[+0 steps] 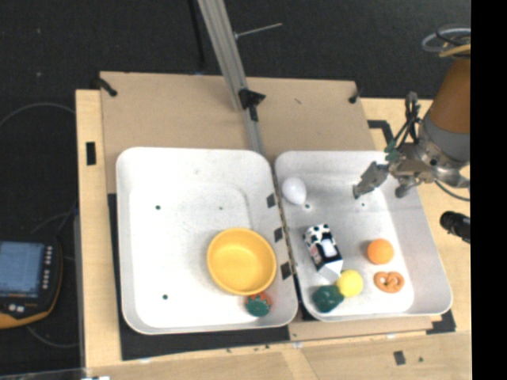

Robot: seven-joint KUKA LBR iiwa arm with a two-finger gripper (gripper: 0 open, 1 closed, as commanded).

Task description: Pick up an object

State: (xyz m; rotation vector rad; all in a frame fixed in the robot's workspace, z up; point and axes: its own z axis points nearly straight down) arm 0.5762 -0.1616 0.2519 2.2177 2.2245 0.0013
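Observation:
My gripper (386, 184) hangs over the back right part of the right bin (420, 236), its two fingers spread apart and nothing between them, so it is open. Below it in that bin lie a white egg-shaped object (294, 190), a black-and-white carton (322, 246), an orange ball (380, 251), a yellow ball (350, 283), a dark green object (325, 298) and an orange pretzel-shaped piece (388, 281). All of them rest apart from the gripper, the orange ball being nearest.
The left bin (158, 188) holds a yellow bowl (242, 260) and a small green and red object (258, 305) at its front right corner. A grey metal post (226, 46) slants up from between the bins at the back.

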